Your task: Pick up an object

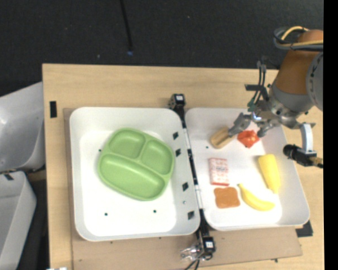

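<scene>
Over the right bin [293, 210], the gripper [251, 124] spreads its fingers unclenched just above a red object [248, 138], a tan bread roll [220, 138] beside it; a green plate [136, 163] sits left

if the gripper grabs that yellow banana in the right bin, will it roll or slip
The banana is curved and lies flat on the right bin, so it probably won't roll. Its smooth, tapered shape could slip or pivot between fingers. It looks like a light toy.
</scene>
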Available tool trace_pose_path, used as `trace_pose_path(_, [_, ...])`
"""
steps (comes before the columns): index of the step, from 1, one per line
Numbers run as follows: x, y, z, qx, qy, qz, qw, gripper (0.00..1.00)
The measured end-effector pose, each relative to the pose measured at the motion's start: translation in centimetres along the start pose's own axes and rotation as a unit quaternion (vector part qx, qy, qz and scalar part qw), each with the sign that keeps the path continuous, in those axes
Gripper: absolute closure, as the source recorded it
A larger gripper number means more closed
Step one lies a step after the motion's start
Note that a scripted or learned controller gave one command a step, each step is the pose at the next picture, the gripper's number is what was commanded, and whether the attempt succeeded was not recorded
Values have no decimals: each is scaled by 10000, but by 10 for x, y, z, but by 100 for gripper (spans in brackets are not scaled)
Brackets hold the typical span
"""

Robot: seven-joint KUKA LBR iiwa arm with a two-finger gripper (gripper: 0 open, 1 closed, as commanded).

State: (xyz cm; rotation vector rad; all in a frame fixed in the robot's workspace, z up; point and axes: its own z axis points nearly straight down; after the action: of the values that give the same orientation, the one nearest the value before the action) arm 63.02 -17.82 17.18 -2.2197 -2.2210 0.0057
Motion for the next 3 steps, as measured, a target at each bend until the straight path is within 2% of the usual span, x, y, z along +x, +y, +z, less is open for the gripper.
trace_pose_path(1, [-1,-5,61,-4,-2,15,10000,0])
trace_pose_path(2, [-2,-5,71,-17,-8,27,10000,0])
trace_pose_path(3, [-3,-4,59,-30,-9,32,10000,100])
